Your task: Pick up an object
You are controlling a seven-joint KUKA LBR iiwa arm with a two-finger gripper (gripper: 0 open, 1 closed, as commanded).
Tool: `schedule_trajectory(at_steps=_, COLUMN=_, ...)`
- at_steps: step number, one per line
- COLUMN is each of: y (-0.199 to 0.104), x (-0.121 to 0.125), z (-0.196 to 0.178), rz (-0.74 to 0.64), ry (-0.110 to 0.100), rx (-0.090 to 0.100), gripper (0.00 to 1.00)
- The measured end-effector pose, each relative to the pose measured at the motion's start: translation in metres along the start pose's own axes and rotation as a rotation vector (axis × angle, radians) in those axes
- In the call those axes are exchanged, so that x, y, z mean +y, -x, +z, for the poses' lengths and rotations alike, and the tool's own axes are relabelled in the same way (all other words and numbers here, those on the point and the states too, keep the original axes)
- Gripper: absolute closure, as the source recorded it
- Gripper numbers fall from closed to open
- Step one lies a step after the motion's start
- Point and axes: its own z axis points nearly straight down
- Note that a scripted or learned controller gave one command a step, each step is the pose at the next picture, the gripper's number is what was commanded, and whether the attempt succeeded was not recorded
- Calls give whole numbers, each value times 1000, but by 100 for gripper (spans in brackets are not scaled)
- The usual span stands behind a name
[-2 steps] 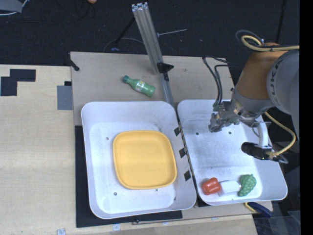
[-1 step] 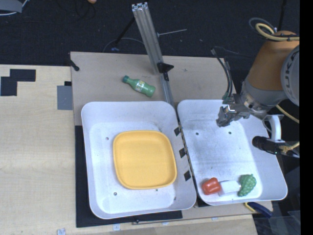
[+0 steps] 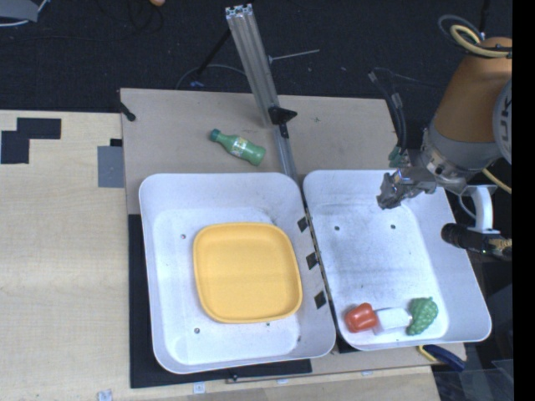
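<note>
In the right bin [image 3: 376, 249], three small items lie near the front edge: a red pepper-like toy [image 3: 360, 317], a white block [image 3: 390, 318] and a green broccoli-like toy [image 3: 423, 314]. My gripper [image 3: 391, 192] hangs over the back right part of that bin, far from those items, with nothing visible between its fingers. A yellow square plate [image 3: 247, 271] lies in the left bin [image 3: 167, 224]. A small green bottle [image 3: 238, 146] lies on its side on the bench behind the left bin.
A slanted metal rail [image 3: 259, 65] rises from behind the gap between the bins. Black clips [image 3: 311, 260] line the divider between the bins. Cables and the arm's body [image 3: 472, 107] occupy the right side.
</note>
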Motion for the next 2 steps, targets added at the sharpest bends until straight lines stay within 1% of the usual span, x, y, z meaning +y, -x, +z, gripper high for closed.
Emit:
schedule_trajectory(at_steps=1, y=-54, x=-1, z=-10, rz=-5, ry=-1, rx=1, gripper=100)
schedule_trajectory(at_steps=2, y=-108, x=-7, z=4, rz=-5, ry=-3, rx=1, gripper=100)
